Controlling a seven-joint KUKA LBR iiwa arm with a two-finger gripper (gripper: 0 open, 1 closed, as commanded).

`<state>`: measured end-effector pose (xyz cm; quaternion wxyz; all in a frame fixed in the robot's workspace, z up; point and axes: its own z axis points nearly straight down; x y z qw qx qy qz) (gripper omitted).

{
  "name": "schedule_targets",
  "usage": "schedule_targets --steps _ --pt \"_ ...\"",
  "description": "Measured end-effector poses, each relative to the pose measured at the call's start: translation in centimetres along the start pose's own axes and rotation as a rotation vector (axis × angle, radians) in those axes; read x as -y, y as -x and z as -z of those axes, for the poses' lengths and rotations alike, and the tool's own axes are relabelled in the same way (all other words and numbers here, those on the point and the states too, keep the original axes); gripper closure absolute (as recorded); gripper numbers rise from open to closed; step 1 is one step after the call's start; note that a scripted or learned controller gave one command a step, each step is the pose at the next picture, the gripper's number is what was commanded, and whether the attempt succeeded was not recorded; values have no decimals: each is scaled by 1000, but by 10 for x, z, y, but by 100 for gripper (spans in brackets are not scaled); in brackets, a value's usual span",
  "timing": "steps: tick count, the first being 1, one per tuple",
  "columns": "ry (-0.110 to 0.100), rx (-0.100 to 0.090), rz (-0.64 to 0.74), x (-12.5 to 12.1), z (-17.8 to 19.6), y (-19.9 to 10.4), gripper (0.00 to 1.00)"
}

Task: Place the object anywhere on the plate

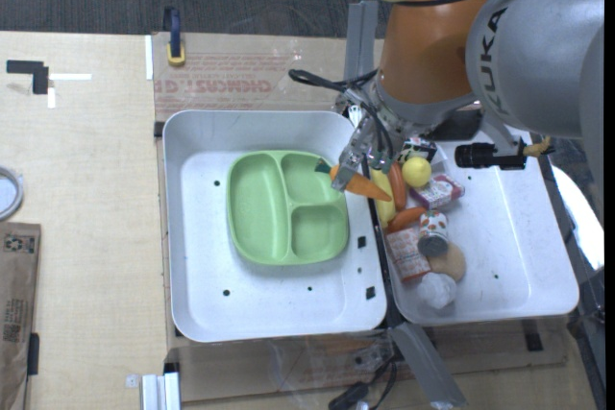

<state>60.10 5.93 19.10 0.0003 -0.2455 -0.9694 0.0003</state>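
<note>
A pale green divided plate (286,206) lies in the left white bin (192,245). My gripper (344,168) hangs at the plate's right edge, just over the wall between the two bins. It is shut on the left end of an orange toy carrot (365,186). The carrot slants down to the right, and its far end reaches over the pile in the right bin. The arm's orange band and grey wrist hide the back of the right bin.
The right bin (519,245) holds a pile of toy foods along its left side: a yellow lemon (416,171), a red packet (440,192), a small can (413,250), a brown piece (449,261) and a white lump (437,291). A cardboard sheet (240,77) lies behind the left bin.
</note>
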Motion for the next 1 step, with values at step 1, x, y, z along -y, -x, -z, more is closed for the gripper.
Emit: schedule_targets --steps 1 --pt "0 0 0 0 0 0 0"
